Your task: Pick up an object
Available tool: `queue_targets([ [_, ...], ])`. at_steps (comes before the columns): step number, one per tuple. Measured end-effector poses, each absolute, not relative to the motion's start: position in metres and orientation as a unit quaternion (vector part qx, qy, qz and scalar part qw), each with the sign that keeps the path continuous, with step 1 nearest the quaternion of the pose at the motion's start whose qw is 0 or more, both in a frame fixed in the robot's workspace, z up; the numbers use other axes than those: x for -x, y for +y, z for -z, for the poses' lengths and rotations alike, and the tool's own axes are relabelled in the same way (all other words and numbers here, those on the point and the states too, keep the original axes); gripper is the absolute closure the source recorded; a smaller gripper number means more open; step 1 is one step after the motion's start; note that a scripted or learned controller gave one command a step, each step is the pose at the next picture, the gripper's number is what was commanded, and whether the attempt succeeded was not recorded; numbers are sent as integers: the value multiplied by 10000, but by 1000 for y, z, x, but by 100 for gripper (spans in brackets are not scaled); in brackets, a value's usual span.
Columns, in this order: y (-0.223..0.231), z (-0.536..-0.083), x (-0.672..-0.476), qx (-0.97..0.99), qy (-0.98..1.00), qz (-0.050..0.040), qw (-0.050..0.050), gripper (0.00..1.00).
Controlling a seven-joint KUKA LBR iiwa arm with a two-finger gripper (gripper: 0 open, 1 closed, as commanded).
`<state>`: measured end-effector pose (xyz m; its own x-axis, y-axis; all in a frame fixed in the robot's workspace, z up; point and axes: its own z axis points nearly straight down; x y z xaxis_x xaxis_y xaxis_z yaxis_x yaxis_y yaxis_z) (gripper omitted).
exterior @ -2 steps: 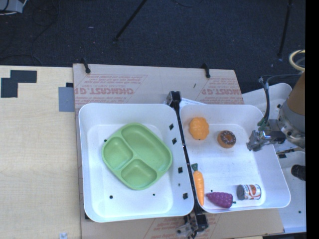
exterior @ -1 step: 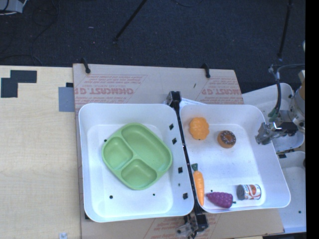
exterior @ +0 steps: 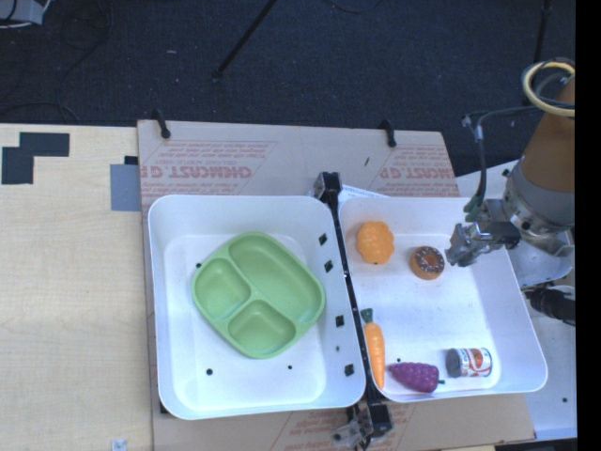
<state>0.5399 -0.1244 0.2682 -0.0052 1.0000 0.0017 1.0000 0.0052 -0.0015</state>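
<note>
In the right bin (exterior: 498,319) lie an orange fruit (exterior: 375,242), a chocolate donut (exterior: 427,262), a carrot (exterior: 375,349), a purple grape bunch (exterior: 414,376) and a small can (exterior: 470,362). My gripper (exterior: 467,245) hangs at the bin's far right side, just right of the donut and very close to it. Nothing shows between its fingers. The grey arm with its orange band reaches in from the right.
The left bin (exterior: 178,252) holds a green divided plate (exterior: 257,294). A black divider (exterior: 343,289) runs between the two bins. Cardboard lies under both bins, and cables hang near the arm at the right.
</note>
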Motion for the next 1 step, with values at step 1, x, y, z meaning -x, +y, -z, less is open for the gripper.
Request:
queue_targets([
  [1,-74,-248,-556,7056,-7086,-8,24,100],
])
